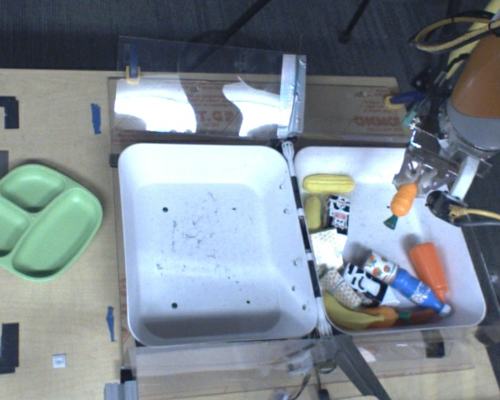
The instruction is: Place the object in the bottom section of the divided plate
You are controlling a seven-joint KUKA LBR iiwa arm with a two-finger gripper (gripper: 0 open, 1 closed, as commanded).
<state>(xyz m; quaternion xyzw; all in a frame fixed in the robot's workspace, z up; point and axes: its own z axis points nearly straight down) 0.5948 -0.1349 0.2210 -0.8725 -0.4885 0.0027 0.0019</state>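
Carrot [404, 200], the small orange toy one with a green stem, is what I take to be the object here. It hangs at the tip of my gripper [413, 183], over the right bin [368, 163] near its far right corner. The fingers look closed on its upper end, with the stem pointing down and clear of the bin floor, so I judge it lifted.

The divided plate [38, 221] is pale green and sits well to the left of the right bin, beyond the left bin [204, 232], on the bare bench. Its large lower section is the one nearest the camera; two smaller sections lie behind it.

For the carry, I'd keep the carrot high enough to clear the ridge between the bins and the left bin's outer wall, and move steadily, since the grip seems to be on one end only and the toy could swing or slip. Over the plate, I'd centre on the wide front section, stay away from the dividing ridge, come down low, then release so it does not bounce into a rear section.
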